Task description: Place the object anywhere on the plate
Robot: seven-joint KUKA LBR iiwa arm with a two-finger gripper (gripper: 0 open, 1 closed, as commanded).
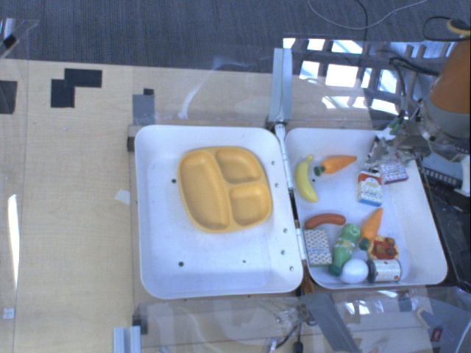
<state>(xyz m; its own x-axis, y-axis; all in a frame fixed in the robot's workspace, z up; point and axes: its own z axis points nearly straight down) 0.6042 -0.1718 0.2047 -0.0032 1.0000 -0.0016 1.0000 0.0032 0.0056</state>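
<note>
Camera view gives me the yellow plate [224, 188] sitting in the left bin [158, 271], its three compartments bare, so as I read it nothing has been delivered yet and the whole job is ahead of me. The things I could pick are all in the right bin [434, 259]: a banana [305, 180] and a carrot [338, 164] near the top, a small carton [370, 188] beside them, a sausage [324, 220] lower down, then a second carrot [372, 224], a green bottle [346, 243], a white egg [354, 271], a patterned packet [317, 246] and a small can [384, 270] crowded at the bottom. My gripper [388, 147] hangs over that bin's upper right corner, just above another small packet [395, 172], and I cannot tell how its claw is set; I see nothing held in it. What is left, I judge: grasp one item, carry it across the divider, set it on the plate.
</note>
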